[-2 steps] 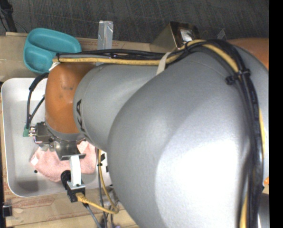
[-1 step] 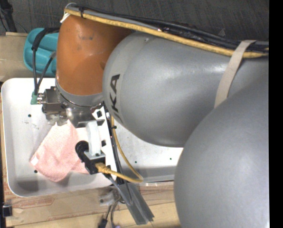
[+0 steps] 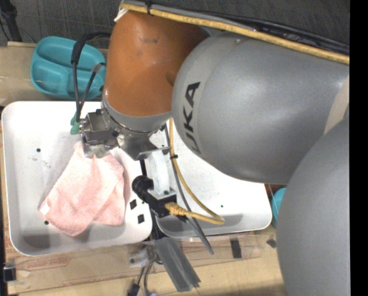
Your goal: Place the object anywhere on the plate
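Pink cloth [image 3: 88, 190] is seen draped in the left bin [image 3: 17, 165], its top corner beneath the gripper [image 3: 96, 142]; whether it is grasped cannot be told. Lifting toward a plate is judged next.

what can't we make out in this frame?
- Plate: cannot be made out in the camera view; the arm covers most of the right bin.
- Tool: its fingers are hidden under the wrist, above the pink cloth.
- Pink cloth: top edge tucked under the wrist, so contact is unclear.
- Teal object: partly hidden by cables and the arm.
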Robot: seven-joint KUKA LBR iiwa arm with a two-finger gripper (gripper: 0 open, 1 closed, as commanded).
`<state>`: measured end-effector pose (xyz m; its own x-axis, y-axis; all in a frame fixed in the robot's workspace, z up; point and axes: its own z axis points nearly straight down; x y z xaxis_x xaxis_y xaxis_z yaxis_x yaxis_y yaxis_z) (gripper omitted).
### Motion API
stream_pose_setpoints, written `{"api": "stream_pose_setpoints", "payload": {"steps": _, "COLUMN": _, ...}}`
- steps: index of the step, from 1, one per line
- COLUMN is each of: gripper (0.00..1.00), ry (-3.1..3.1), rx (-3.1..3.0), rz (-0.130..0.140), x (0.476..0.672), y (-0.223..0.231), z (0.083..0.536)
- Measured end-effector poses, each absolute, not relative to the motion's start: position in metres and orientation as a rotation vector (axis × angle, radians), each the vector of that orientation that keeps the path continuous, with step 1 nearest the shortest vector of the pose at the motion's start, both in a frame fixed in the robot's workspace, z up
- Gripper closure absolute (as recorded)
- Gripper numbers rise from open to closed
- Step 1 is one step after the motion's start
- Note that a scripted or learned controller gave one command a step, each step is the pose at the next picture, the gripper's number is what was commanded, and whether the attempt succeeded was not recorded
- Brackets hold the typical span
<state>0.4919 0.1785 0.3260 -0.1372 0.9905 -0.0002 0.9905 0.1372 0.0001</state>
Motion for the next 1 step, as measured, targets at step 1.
{"api": "stream_pose_setpoints", "payload": {"steps": 1, "gripper": 1.00, "ry": 2.127, "rx": 2.315, "rz": -0.007, "x": 0.4758, "y": 0.1393, "z": 0.2280}}
